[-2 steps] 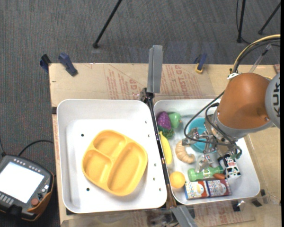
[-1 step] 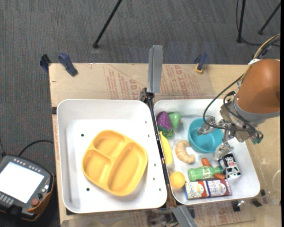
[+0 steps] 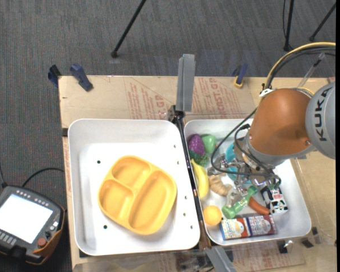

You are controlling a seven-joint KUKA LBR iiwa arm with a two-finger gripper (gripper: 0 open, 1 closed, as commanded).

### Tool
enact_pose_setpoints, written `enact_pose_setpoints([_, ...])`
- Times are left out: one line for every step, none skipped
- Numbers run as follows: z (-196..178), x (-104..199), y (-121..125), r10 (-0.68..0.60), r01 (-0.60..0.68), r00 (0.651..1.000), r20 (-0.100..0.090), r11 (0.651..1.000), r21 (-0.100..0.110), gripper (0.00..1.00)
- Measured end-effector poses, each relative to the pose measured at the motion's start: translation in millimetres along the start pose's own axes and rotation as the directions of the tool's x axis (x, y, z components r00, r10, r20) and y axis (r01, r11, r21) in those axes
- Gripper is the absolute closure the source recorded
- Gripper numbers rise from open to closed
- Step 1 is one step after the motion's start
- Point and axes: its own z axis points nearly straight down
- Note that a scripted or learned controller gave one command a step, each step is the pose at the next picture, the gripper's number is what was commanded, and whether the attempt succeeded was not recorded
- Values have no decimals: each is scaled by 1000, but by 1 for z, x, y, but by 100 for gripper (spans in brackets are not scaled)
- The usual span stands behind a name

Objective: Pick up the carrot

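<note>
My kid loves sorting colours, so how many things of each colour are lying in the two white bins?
Yellow: 3, the divided plate, banana, lemon
Green: 2, round piece, bottle
Purple: 1, grapes
Orange: 1, carrot
Beige: 1, ginger-like lump
Printed packs: 2, juice carton, milk carton
Total: 10

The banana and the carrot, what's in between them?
In the camera view, a tan ginger root and a green bottle lie between the banana and the carrot.
</note>
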Motion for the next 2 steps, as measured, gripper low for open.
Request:
enact_pose_setpoints([28, 21, 8, 205, -205, 979, -3, 979, 4, 0])
enact_pose_setpoints([27, -1, -22, -109, 109, 994, -1, 994, 2, 0])
